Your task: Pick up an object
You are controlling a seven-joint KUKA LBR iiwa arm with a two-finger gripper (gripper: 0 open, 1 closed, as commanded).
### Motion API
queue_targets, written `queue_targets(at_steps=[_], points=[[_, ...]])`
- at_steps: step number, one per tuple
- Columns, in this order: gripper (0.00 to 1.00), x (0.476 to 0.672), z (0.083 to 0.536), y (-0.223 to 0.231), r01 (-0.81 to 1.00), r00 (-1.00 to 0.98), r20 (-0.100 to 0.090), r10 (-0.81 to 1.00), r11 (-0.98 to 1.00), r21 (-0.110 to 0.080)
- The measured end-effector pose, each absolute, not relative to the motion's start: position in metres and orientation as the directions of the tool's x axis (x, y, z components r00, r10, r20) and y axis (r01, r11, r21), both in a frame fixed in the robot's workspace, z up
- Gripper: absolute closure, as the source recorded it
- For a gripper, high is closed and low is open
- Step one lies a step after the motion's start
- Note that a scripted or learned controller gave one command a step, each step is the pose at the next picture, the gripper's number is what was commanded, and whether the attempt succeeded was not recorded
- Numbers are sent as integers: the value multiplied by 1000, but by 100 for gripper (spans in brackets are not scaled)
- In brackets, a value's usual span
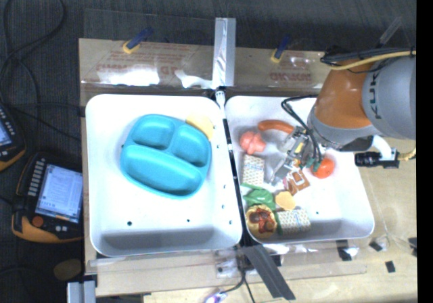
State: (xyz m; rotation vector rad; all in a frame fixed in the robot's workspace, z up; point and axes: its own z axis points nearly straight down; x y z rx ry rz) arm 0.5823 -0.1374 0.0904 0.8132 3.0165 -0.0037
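Note:
My gripper (pixel 287 161) hangs low over the middle of the right bin (pixel 352 217), at the end of the grey arm with its orange band (pixel 342 102). Small items lie around it. A pink lump (pixel 250 141) and an orange sausage (pixel 273 126) are up-left of it. A checkered box (pixel 252 170) lies just to its left. A red tomato (pixel 324 168) sits to its right, and a small brown-and-white piece (pixel 298 180) is just below it. The wrist hides what is directly beneath it.
Near the right bin's front lie a green piece (pixel 258 195), a tan disc (pixel 285 201), a round brown dish (pixel 261 220) and a second checkered box (pixel 295 220). The left bin (pixel 108 227) holds a blue divided plate (pixel 166 153) and a yellow item (pixel 200 124).

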Motion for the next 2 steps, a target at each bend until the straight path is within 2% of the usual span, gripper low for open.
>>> queue_targets(at_steps=[1, 2], points=[[100, 584, 102, -137, 501, -865, -23, 501, 865, 3], [100, 593, 258, -90, 426, -905, -4, 426, 905, 1]])
